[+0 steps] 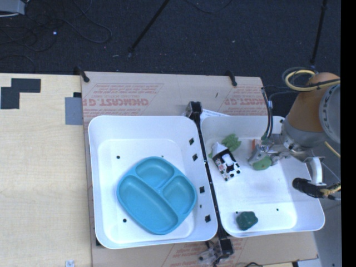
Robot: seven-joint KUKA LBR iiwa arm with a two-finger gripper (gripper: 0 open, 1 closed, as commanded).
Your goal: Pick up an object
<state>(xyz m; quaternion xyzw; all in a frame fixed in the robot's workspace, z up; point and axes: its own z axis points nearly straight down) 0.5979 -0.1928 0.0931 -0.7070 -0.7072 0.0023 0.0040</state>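
Note:
My gripper (266, 152) reaches down into the right bin (289, 218) from the right, below the arm's orange band. A pale green object (261, 163) lies right at the gripper's tip, touching or just under it. It is unclear whether the gripper holds it. Left of it lie a leafy green toy (231, 143) and a small black-and-white object (226, 164). At the bin's front sits a dark green lump (246, 220).
The left bin (105, 143) holds a blue divided plate (157, 194). A black divider (203, 166) runs between the bins. A black part with a white piece (310, 186) hangs over the right bin's right rim. Cardboard lies under both bins.

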